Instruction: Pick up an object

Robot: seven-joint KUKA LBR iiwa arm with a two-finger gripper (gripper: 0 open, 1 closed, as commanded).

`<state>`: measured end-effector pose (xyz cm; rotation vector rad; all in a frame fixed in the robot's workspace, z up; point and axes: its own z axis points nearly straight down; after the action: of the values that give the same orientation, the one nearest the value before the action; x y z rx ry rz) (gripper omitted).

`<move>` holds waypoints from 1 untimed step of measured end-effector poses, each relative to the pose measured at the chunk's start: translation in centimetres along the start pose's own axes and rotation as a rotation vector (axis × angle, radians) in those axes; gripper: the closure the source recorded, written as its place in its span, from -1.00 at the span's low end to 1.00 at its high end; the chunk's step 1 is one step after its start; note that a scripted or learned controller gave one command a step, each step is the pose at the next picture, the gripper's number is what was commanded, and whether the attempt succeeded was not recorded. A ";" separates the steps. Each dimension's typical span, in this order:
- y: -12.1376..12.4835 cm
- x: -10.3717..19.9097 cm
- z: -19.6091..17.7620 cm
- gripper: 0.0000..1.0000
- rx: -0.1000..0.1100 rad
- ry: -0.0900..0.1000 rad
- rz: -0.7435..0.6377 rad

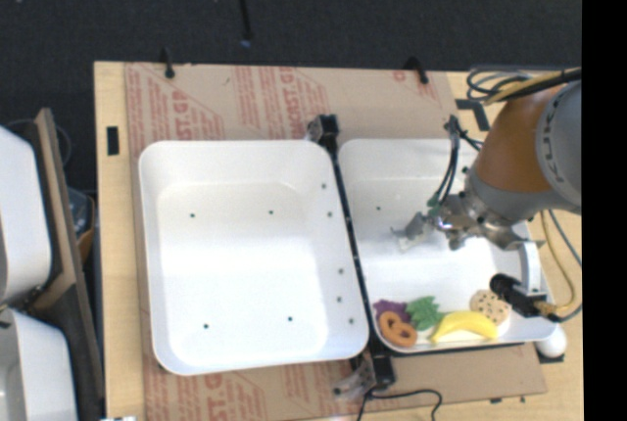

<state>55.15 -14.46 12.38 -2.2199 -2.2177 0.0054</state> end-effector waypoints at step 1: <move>1.6 0.6 -4.8 -1.00 -0.010 -0.001 -0.002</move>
<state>56.80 -13.84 17.20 -2.2234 -2.2247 -0.0043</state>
